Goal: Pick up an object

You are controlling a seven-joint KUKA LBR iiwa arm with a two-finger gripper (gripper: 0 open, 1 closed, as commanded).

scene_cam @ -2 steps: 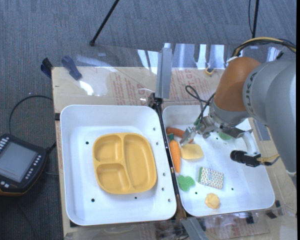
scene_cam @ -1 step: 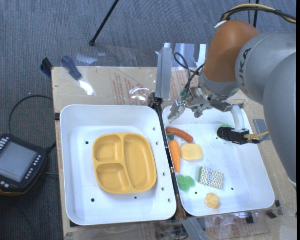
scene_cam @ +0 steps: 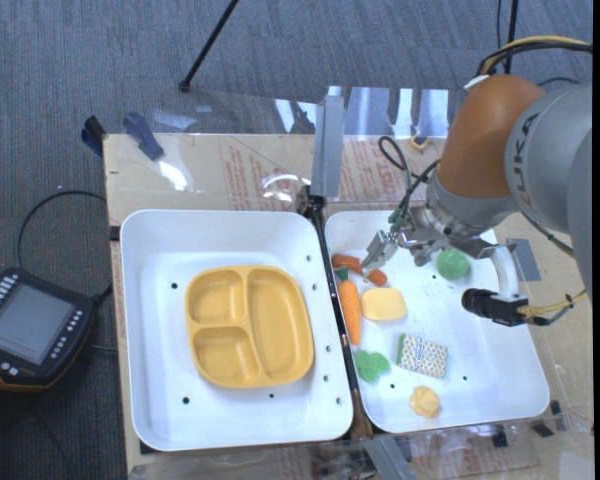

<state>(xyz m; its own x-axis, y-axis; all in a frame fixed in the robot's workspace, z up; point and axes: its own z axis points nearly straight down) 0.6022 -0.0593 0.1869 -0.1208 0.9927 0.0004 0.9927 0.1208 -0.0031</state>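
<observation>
White bins: two, side by side on the counter, left bin (scene_cam: pixel 145 258) and right bin (scene_cam: pixel 520 378).
Yellow divided plates: one (scene_cam: pixel 248 325), three compartments, in the left bin.
Carrots: one (scene_cam: pixel 351 311), in the right bin.
Green round pieces: one (scene_cam: pixel 453 263).
Green leafy pieces: one (scene_cam: pixel 371 366).
Pale yellow blocks: one (scene_cam: pixel 384 305).
Patterned packets: one (scene_cam: pixel 422 356).
Small yellow lumps: one (scene_cam: pixel 425 401).
Red-orange pieces: two (scene_cam: pixel 346 263), (scene_cam: pixel 377 277).
Handheld control pendants: one (scene_cam: pixel 25 330), on the floor.
</observation>
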